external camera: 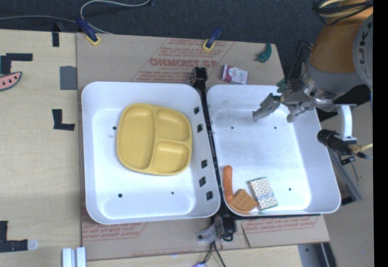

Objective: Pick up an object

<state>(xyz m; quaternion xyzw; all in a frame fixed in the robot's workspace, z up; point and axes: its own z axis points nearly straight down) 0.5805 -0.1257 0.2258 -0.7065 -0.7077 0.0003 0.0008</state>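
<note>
My gripper (pixel 280 111) hangs over the upper right part of the right bin (pixel 315 156), fingers spread open with nothing between them. One finger (pixel 264 107) points left and down, the other sits near the bin's right wall. Far below it, at the bin's front edge, lie an orange carrot-like stick (pixel 228 179), a tan waffle-like piece (pixel 243 201) and a small patterned white packet (pixel 263 192), all close together. In the left bin (pixel 97 150) rests a yellow three-compartment plate (pixel 154 138).
A black divider (pixel 205 138) with clips runs between the two bins. A small red-and-white packet (pixel 234 74) lies on the cardboard behind the right bin, with a green clip (pixel 264 53) further right. Yellow clamps (pixel 211 42) hold the cardboard's back edge.
</note>
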